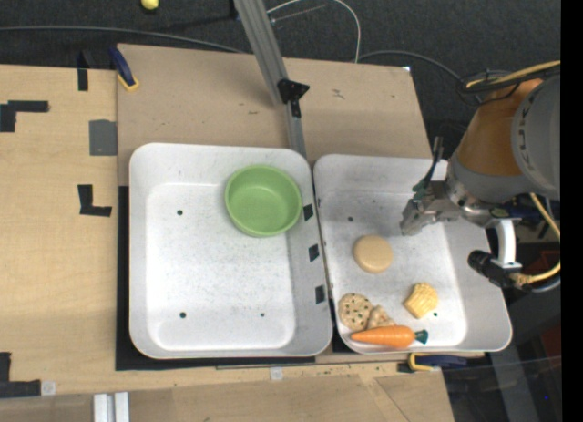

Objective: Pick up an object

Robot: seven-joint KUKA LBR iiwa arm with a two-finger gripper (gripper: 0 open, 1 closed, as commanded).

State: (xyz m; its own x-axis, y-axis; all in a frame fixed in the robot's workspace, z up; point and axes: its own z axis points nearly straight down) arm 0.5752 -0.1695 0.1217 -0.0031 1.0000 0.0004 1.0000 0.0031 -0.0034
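A green bowl (263, 200) is seen in the left bin (164, 256). In the right bin (383, 183), a tan round piece (373, 253) lies just below-left of the gripper (414, 217), which grips nothing; its spread cannot be told.

Robot lab: taped bench (55, 229), cables (319, 5)

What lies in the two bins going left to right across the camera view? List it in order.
Green bowl → round cracker → tan round piece → yellow piece. The end effector hangs over the right bin; the carrot and one more small piece overlap the others in order, so they are left out.
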